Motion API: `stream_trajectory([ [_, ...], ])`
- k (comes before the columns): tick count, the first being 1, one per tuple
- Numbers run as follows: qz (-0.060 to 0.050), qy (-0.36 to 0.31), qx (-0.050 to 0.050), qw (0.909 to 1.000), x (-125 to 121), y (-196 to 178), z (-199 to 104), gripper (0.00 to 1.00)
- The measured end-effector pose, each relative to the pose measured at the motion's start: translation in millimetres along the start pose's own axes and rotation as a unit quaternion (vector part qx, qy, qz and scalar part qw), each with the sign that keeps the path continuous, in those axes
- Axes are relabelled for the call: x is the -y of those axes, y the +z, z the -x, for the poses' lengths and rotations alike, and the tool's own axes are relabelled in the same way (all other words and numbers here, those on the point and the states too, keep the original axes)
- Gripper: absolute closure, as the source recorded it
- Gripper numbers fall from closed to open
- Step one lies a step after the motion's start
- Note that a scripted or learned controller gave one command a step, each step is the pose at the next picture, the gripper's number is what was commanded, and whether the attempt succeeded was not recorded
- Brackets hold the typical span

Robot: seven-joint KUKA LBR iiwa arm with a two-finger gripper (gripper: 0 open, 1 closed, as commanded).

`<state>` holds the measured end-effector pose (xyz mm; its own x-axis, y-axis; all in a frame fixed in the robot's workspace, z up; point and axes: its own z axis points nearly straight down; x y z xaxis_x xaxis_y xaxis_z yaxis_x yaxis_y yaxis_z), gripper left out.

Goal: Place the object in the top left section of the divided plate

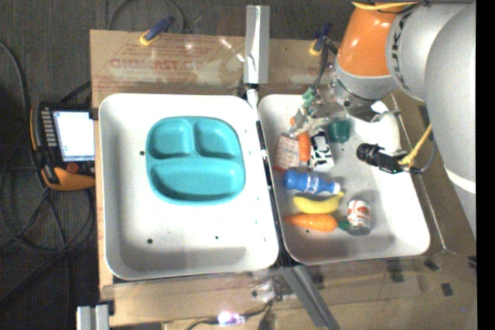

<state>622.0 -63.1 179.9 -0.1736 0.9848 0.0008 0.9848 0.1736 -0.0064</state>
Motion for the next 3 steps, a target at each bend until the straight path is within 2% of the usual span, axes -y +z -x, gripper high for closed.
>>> stream_trajectory([
  [1,0.000,-0.087,0.002,0.9962,-49,-1,-39,1.00],
  [2,0.000,-0.110,0.002,0.9940,-37,-40,-53,1.00],
  [3,0.001,-0.236,0.002,0.9719,-60,-41,-72,1.00],
])
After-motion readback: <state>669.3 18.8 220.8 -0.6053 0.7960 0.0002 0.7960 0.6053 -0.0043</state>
